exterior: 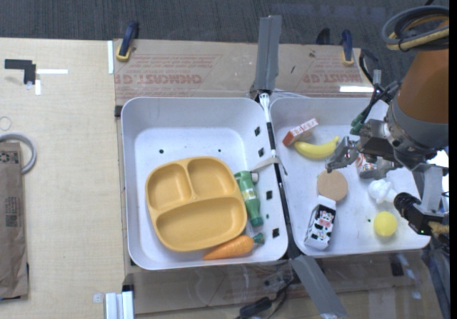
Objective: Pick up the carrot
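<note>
The orange carrot (230, 247) lies along the front wall of the left bin (136, 168), just below the yellow divided plate (196, 202) and beside the base of a green bottle (250, 198). My gripper (345, 155) hangs over the right bin (357, 235), just right of the banana (316, 148) and above a round cork disc (332, 186). It is far to the right of the carrot, with the bin divider between them. Nothing shows as held by it.
The right bin also holds a red-and-white stick (300, 130), a black-and-white toy (321, 222), a yellow ball (385, 224) and a white lump (380, 191). The grey arm with its orange band (425, 93) fills the right side. Cardboard lies behind the bins.
</note>
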You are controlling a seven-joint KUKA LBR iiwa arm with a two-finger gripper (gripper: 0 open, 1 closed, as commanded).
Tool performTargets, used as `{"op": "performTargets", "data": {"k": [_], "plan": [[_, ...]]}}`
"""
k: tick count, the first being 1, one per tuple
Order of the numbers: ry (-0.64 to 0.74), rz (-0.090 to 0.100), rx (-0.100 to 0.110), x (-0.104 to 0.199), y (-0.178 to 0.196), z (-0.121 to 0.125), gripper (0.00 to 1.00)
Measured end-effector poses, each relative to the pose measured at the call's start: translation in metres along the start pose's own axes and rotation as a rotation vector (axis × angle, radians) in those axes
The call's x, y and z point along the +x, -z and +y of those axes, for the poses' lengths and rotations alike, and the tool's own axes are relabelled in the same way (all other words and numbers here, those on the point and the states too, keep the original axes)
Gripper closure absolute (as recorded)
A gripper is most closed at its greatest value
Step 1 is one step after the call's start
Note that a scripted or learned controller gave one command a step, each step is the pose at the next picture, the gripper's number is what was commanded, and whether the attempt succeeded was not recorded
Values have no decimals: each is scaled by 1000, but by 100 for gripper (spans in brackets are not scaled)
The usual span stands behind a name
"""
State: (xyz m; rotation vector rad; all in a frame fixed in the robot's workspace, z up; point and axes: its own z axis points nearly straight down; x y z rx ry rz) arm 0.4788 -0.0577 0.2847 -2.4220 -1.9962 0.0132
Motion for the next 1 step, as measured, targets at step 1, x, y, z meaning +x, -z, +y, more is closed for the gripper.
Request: {"op": "performTargets", "data": {"k": [1], "plan": [[0,0,0,0,0,0,0]]}}
